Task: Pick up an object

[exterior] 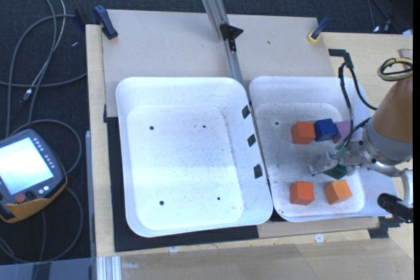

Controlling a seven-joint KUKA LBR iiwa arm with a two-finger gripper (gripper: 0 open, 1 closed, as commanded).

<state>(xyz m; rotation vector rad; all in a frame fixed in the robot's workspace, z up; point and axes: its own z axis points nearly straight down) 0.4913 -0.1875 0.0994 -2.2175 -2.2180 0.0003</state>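
Camera view from above shows two shallow white plastic bins side by side on a pale wooden bench (170, 49). Inside the right bin (282, 92) there are several small blocks. An orange cube (302, 132) lies near the middle of this bin, and a blue cube (325, 129) is touching it on its right side. A pale purple block (343, 130) sits just beside the blue cube, partly hidden by the arm. Nearer to the front wall of the bin are two more orange cubes, one on the left (302, 193) and one on the right (338, 191), a little apart from each other.

The grey arm with its orange band (397, 118) comes in from the right. Its gripper (330, 166) is low in the right bin, between the upper group of blocks and the two front cubes. A small dark green object (337, 172) is just at the fingertips, but I cannot tell how far the claw is open, or if it really holds this object.

The left bin (131, 92) has only small dark marks on its floor.
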